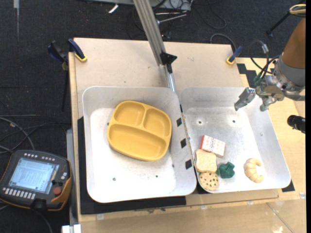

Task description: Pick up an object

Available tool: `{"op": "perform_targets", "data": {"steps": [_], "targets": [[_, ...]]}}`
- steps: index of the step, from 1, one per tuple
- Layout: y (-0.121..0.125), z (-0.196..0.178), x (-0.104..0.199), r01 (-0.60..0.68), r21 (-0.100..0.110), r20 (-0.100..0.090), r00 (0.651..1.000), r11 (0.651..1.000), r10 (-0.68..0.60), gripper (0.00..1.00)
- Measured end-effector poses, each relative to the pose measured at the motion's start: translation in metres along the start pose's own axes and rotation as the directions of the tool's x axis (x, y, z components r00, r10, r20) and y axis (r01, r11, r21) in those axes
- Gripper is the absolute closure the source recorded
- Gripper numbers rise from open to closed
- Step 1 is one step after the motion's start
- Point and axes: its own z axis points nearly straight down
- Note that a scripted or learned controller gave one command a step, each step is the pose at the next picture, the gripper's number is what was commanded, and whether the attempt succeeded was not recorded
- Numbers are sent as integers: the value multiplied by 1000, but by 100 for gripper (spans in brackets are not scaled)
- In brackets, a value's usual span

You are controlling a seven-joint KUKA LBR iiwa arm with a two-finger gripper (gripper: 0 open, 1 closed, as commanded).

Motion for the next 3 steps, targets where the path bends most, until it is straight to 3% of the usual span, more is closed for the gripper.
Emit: {"op": "perform_targets", "data": {"steps": [1, 3], "targets": [[0, 0, 0, 0, 0, 0, 1000, 1000, 0, 0], [2, 107, -9, -3, 5, 0, 1000, 1000, 3, 0]]}}
